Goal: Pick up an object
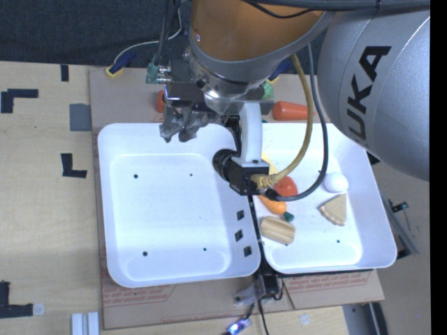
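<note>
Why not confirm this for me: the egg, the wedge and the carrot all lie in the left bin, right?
Not quite. The camera view shows the egg, the wedge and the carrot all lying in the right bin, not in the left bin.

smooth plastic bins under a glossy metal arm

both white bins (167, 215) look like smooth, faintly glossy plastic; the arm (377, 68) shows satin grey metal with a shiny orange band (244, 19); the cardboard sheet (126, 93) beneath is matt brown; the bread roll (276, 230) looks dull and wood-toned.
</note>
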### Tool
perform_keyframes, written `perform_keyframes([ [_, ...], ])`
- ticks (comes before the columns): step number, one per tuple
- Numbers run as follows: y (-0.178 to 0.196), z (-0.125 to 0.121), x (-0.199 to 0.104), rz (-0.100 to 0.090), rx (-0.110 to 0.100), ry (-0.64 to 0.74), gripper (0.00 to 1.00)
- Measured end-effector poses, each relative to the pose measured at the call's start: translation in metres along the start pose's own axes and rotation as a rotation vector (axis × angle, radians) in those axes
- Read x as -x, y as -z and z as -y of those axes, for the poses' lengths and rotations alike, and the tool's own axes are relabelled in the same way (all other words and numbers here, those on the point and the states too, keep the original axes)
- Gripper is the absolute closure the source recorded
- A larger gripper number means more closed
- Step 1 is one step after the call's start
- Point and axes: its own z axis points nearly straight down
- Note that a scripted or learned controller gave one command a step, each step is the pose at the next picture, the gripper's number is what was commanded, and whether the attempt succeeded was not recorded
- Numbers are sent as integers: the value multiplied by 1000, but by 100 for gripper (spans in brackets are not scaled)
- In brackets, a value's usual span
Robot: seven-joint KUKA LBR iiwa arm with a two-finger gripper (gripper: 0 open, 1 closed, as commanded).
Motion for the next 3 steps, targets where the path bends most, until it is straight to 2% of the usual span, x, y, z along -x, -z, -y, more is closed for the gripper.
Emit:
perform_keyframes([
  [1,-114,13,1,15,-29,-2,100],
  [2,36,8,0,1,-2,0,100],
  [3,58,8,78,9,-14,-9,100],
])
